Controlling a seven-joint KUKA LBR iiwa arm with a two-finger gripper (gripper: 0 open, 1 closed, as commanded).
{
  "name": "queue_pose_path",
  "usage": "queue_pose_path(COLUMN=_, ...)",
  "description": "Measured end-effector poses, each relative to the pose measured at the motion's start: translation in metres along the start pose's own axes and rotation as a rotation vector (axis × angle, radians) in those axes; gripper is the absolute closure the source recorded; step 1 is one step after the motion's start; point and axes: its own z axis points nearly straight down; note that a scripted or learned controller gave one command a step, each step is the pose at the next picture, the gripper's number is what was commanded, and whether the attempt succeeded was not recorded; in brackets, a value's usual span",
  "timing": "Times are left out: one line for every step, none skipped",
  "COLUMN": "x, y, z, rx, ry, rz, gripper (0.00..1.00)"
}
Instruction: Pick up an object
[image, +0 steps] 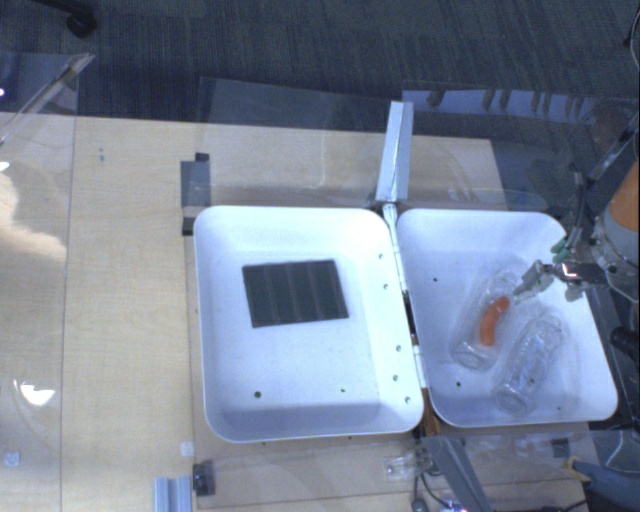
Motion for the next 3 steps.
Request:
queue_pose_path(x=0.015, y=0.011, z=0.079, rx=-0.011, ry=-0.002, rz=0.012, gripper=0.00)
queue_pose_path(x=0.016, y=-0.021, z=0.091, rx=-0.049, ry=-0.013, rz=-0.056, gripper=0.00)
queue_pose_path(x=0.013, y=-0.023, z=0.094, rx=-0.044, ry=-0.012, rz=-0.028, gripper=0.00)
